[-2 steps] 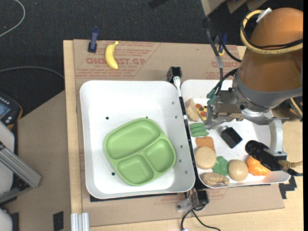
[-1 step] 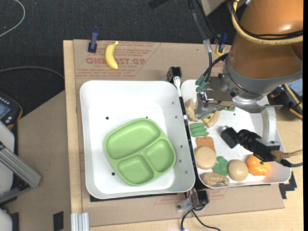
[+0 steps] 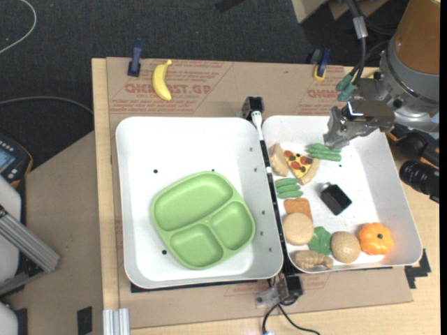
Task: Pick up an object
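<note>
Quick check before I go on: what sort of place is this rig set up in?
Probably a robotics lab bench for pick tests, not a kitchen: two white bins clamped to a cardboard-covered bench, toy food such as a pizza slice and pumpkin, and loose cables on dark carpet.

- The cardboard sheet (image 3: pixel 209 82) under the bins carries red printed lettering along its far edge; a banana (image 3: pixel 163 79) covers part of it, and the letters "ST. G" can be made out.
- A second red print near the right clamp is too faint to read.

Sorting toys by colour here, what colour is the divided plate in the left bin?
Light green: the divided plate, seen clearly in the camera view.
</note>
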Tool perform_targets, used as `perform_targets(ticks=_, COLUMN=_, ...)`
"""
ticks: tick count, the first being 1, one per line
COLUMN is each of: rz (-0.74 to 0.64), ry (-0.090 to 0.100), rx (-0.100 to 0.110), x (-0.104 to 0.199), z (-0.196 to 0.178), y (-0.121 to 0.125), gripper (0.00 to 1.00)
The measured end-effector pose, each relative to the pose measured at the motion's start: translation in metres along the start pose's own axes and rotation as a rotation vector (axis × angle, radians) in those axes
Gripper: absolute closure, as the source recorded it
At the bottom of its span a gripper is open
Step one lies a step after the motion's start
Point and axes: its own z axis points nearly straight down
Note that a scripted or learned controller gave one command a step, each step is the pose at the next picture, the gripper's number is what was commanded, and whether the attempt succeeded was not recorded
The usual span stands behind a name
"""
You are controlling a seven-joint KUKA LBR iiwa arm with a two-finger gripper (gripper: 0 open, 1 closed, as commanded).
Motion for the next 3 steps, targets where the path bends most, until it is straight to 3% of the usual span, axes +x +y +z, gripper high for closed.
perform_targets(ticks=1, rz=-0.012, ry=0.002, rx=0.003, x=0.066, z=-0.047, y=0.015, gripper=1.0)
perform_targets(ticks=2, rz=-0.01, ry=0.0, rx=0.016, x=0.104, z=-0.02, y=-0.002, gripper=1.0)
perform_targets(ticks=3, rz=0.0, ry=-0.004, rx=0.026, x=0.078, z=0.113, y=-0.004, gripper=1.0)
